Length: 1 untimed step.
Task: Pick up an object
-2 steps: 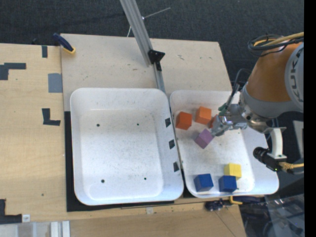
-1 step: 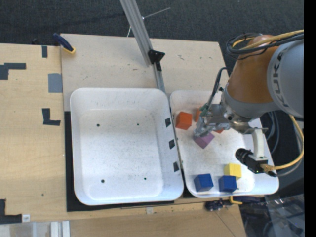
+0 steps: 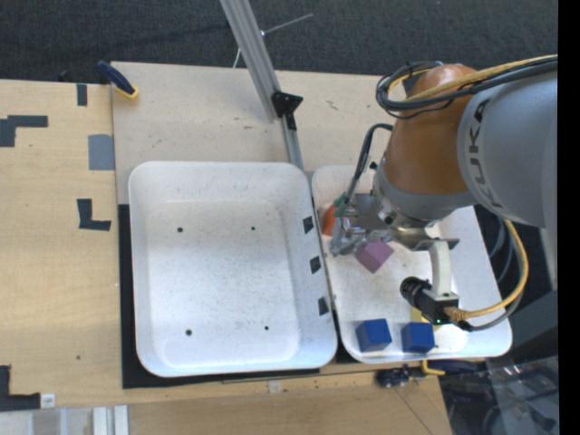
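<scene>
My gripper [image 3: 347, 236] is low over the left part of the right bin [image 3: 471, 243], close to the wall it shares with the left bin. A purple block [image 3: 373, 257] lies just to the gripper's lower right, touching or nearly touching it. A small orange object [image 3: 329, 216] peeks out at the gripper's upper left, partly hidden by it. Two blue cubes [image 3: 372, 334] [image 3: 418, 337] rest side by side at the near end of the right bin. The grey arm with its orange band covers most of that bin's far half.
The left bin [image 3: 145, 243] sits beside the right one, its rim touching it. A slanted metal pole [image 3: 258, 57] crosses the bench behind the bins. A blue and yellow tool [image 3: 118, 78] lies at the bench's far left corner.
</scene>
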### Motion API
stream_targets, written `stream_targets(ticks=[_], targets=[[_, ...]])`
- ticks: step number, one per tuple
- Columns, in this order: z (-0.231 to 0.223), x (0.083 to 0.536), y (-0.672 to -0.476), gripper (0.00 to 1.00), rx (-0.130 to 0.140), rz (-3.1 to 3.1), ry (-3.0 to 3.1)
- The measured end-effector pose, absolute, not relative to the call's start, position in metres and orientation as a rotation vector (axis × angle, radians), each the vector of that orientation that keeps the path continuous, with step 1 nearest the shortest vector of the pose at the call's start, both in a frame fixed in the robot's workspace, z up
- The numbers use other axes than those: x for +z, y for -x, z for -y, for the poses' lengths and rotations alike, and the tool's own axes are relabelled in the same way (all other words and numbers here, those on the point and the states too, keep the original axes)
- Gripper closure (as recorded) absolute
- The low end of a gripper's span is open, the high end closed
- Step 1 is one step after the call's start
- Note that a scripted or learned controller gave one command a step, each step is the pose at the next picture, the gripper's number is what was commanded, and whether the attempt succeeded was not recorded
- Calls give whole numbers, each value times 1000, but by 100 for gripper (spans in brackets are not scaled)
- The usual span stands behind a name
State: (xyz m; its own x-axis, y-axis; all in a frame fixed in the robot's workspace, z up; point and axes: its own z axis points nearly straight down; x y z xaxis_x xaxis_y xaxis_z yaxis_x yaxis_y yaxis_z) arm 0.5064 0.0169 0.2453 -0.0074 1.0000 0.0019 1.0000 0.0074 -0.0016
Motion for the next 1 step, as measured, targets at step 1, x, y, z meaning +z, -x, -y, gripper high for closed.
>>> stream_targets(ticks=[1], targets=[[-78, 244, -508, 100, 1, 2228, 2210]])
